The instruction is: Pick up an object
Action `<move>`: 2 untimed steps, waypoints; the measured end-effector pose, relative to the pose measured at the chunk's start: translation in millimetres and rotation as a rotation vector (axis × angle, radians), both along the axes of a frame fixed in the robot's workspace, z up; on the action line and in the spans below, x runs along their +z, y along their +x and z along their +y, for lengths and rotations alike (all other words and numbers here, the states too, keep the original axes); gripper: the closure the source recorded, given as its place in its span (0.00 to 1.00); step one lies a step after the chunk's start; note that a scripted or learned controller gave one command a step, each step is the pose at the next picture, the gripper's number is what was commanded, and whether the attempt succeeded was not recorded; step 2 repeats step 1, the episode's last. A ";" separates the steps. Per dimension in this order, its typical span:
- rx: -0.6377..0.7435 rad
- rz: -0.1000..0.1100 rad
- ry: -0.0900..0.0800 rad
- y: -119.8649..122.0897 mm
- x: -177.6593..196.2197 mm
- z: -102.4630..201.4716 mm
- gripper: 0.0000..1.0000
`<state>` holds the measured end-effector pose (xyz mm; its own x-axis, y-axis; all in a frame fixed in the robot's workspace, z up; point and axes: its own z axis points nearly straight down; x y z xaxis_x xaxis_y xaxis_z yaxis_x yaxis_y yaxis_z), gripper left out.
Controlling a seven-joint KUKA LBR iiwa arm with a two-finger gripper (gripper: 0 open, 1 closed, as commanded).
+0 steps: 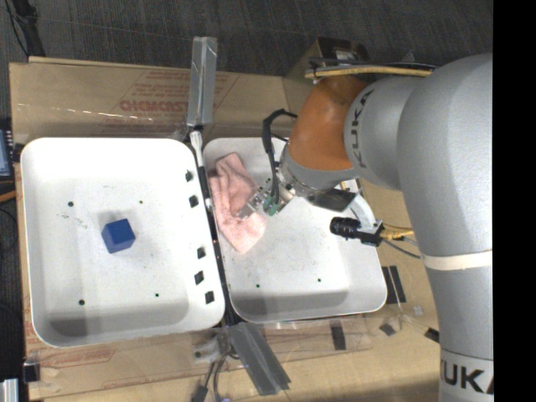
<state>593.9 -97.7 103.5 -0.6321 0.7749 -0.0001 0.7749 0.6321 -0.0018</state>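
Note:
A pink cloth (234,201) lies crumpled in the right bin (335,291), against its left wall. My gripper (254,207) reaches down from the orange wrist onto the cloth's right side, its tip touching or pressed into the fabric. The fingers are small and dark against the cloth. A blue cube (118,234) rests in the left bin (50,308), left of centre, far from the gripper.
The grey arm covers the right bin's upper right part. A black cable plug (352,229) hangs over the right bin's right side. A metal divider with black clips (201,224) separates the bins. Cardboard lies behind the bins.

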 end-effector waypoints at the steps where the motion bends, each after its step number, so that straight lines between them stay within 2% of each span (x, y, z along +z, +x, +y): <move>1: -0.204 -0.003 0.000 17.2 90.2 112.7 1.00; 2: -0.204 -0.003 0.000 17.2 90.2 112.7 1.00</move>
